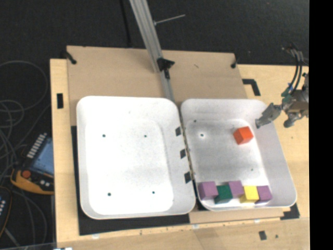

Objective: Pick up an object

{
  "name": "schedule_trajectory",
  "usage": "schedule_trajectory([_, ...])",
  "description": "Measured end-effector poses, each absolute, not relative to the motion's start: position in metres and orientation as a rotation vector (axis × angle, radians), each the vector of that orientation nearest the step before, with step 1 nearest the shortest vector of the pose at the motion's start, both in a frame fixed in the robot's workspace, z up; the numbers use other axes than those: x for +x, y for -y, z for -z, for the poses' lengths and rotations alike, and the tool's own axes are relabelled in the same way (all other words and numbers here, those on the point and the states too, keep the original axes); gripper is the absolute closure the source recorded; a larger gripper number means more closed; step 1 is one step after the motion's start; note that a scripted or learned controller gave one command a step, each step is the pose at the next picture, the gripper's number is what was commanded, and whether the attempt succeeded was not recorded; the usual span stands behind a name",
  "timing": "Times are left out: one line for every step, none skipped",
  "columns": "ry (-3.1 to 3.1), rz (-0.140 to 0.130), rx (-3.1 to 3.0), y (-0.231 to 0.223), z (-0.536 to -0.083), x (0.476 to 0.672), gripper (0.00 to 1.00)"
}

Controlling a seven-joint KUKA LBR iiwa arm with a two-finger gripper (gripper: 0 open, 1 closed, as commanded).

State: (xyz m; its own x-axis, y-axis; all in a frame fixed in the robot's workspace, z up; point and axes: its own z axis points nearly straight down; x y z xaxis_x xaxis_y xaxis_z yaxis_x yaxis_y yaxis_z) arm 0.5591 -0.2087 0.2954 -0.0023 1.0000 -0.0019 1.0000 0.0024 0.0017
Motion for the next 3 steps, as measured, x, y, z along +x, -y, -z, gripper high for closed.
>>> schedule_trajectory([-2.224,-0.005,2.211,0.189,-0.316,0.613,0.00])
schedule_trajectory([-2.229,0.007,2.221,0.174,-0.236,0.611,0.00])
schedule_trajectory([-2.218,-0.002,2.217,0.199,-0.261,0.625,0.00])
